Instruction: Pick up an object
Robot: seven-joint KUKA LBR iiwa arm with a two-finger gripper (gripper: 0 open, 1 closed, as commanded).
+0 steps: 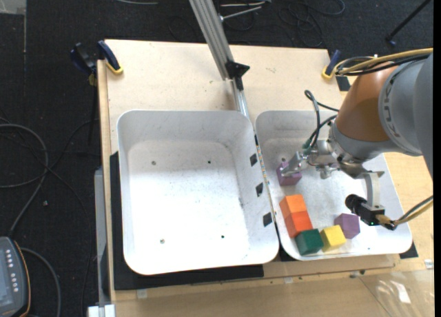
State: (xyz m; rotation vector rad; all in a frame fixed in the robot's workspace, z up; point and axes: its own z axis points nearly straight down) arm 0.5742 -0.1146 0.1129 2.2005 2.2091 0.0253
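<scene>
The tool [295,166] sits low in the right bin [272,124], at its left-middle part, reached in by the grey arm [406,112] with its orange band [362,109] from the right. Its tips are right at a small purple block [289,175], which lies just under and left of them, touching or nearly so. Whether the block is between the tips is too small and cluttered to make out, and whether the tool stands apart or together cannot be told.

Toward the near edge of the same bin lie other blocks. An orange block [296,213] is below the purple one, apart from it. A green block [309,241] touches the orange one's near end. A yellow block [333,237] sits just beside the green, and a second purple block [349,225] is just right of the yellow.

A black part [360,207] on the arm's cabling hangs over the bin near that second purple block. The arm's bulk covers the bin's far right corner.

The left bin [138,129] lies beside it on the table [172,74].
</scene>
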